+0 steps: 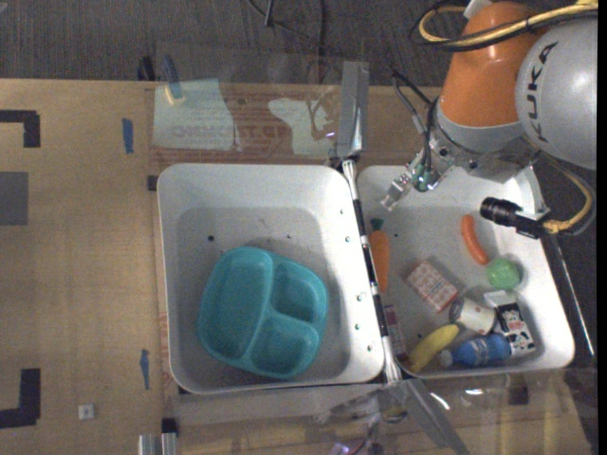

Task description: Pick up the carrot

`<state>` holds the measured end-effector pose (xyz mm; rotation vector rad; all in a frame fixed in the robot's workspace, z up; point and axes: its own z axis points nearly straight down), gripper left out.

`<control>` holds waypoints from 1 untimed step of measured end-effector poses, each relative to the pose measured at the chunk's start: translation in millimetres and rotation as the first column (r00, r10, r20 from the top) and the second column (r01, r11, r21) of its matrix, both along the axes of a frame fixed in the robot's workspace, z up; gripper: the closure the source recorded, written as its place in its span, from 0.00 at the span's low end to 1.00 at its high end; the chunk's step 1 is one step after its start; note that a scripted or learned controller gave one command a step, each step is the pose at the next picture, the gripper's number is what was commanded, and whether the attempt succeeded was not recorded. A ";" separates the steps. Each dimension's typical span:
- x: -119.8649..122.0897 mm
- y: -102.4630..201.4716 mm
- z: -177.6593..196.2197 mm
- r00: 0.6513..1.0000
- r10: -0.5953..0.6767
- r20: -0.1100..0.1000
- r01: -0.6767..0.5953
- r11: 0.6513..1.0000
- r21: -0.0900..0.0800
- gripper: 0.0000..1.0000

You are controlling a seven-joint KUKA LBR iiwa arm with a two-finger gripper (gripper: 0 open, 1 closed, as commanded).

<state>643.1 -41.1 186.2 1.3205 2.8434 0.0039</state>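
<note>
Carrot [380, 257] is what you are after, and it lies in the right bin [560, 325], pressed along that bin's left wall, just beside the divider between the two bins, with its green top pointing toward the far edge. Your tool [406, 187] hangs over the far left corner of the same bin, a little beyond the carrot's green end and not touching it. You cannot tell from this angle whether it is spread or pressed together; nothing shows between its tips. Above it sits the orange band [479, 60] of the arm, with the grey body reaching in from the right.

Further out in the right bin you see a small orange sausage-shaped piece [473, 239] near the far right, a green ball [504, 273] just beside it toward you, and a pink patterned block [432, 284] near the middle. Along the near edge lie a banana [432, 345], a blue bottle [482, 351] on its side, a small white cup [474, 314] and a black-and-white carton [513, 325], all crowded together.

The left bin [180, 216] holds a teal divided plate [264, 311], tilted toward the near right corner. Both bins rest on the wooden worktop [76, 273], which carries blue tape marks [127, 135] and black corner marks [23, 127].
</note>
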 end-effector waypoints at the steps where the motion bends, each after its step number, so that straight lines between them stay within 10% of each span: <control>1: -75.1 -44.5 -1.0 0.996 -0.093 -0.005 0.093 0.996 0.000 1.00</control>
